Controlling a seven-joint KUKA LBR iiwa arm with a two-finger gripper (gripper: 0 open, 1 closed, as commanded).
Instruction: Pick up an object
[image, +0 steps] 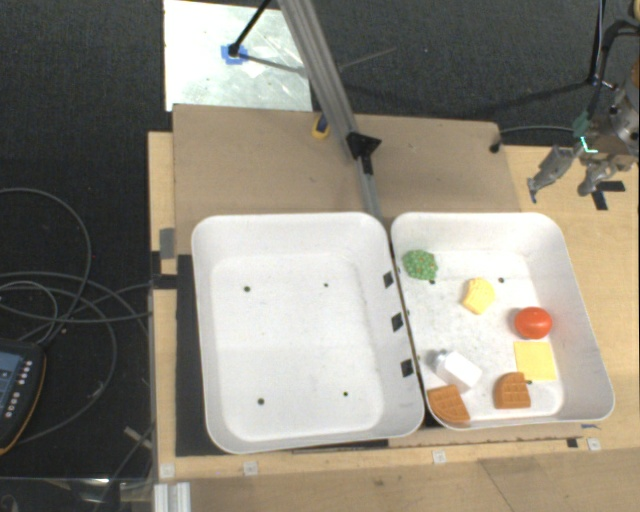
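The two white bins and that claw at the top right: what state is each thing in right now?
Gripper: open, holding nothing, above the bench beyond the right bin.
Left bin: nothing in it.
Right bin: holds all the small objects.
Red ball: lying loose.
Green lump: lying loose.
Yellow square: lying flat.

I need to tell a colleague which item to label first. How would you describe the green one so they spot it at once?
Look at the right bin, the one holding all the small items. In its far left corner, beside the divide between the bins, sits the green bumpy piece. It is the only green thing there; its nearest neighbour is the yellow lump.
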